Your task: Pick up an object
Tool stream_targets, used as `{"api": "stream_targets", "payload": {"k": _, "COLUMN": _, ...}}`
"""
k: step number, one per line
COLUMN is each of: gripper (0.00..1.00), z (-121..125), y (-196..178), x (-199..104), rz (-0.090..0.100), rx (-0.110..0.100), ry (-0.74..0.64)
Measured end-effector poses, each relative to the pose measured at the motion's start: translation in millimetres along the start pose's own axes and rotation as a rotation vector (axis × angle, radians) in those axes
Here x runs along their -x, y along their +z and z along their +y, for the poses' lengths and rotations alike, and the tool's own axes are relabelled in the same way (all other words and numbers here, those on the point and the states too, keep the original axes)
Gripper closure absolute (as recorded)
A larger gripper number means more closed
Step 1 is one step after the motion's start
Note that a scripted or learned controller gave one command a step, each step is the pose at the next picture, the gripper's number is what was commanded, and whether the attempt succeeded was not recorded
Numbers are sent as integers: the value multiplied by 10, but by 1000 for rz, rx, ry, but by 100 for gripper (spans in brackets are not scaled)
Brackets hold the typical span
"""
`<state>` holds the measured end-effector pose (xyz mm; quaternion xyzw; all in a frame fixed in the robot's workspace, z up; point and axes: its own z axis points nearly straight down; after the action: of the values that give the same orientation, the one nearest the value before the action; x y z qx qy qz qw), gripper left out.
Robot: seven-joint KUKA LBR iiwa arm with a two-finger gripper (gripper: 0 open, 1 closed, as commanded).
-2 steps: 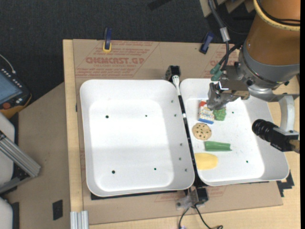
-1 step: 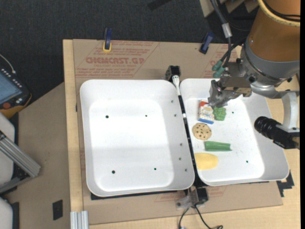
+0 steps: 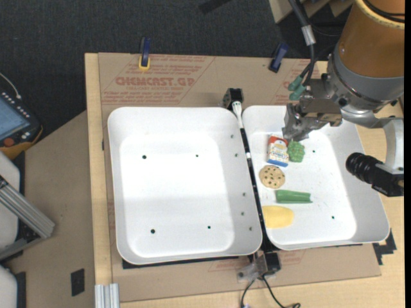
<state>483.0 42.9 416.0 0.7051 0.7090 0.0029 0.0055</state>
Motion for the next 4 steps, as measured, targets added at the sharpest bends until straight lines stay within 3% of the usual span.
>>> {"api": "stream_targets", "payload": {"k": 2, "gripper": 100, "z": 15, "y": -206, "x": -5, "rz": -1, "rx": 5, "ry": -1}}
{"api": "stream_targets", "payload": {"k": 3, "gripper": 100, "z": -39, "y": 182, "x": -355, "rz": 4, "rx": -15, "ry": 4}}
{"api": "stream_targets", "payload": {"k": 4, "gripper": 100, "z": -39, "y": 180, "x": 143, "rz": 3, "rx": -13, "ry": 10}}
